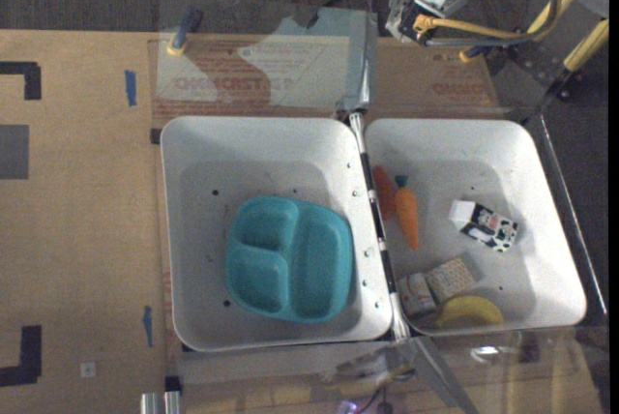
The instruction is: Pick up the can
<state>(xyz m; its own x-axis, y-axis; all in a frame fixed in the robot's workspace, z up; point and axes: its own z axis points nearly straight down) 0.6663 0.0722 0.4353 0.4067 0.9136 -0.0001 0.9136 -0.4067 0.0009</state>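
The can (417,294) looks like a small greyish tin with a printed label, lying on its side in the front left corner of the right bin (542,170). It touches a tan box (451,277) and sits next to a banana (469,310). My gripper (410,17) hangs high beyond the back edge of the right bin, far from the can, with a white plate and yellow cable on its wrist. Nothing shows in its grasp.
The right bin also holds a carrot (407,217), a red pepper-like piece (385,190) beside it, and a white and black carton (486,226). A teal divided plate (288,257) lies in the left bin (193,170). Flattened cardboard (251,73) lies behind the bins.
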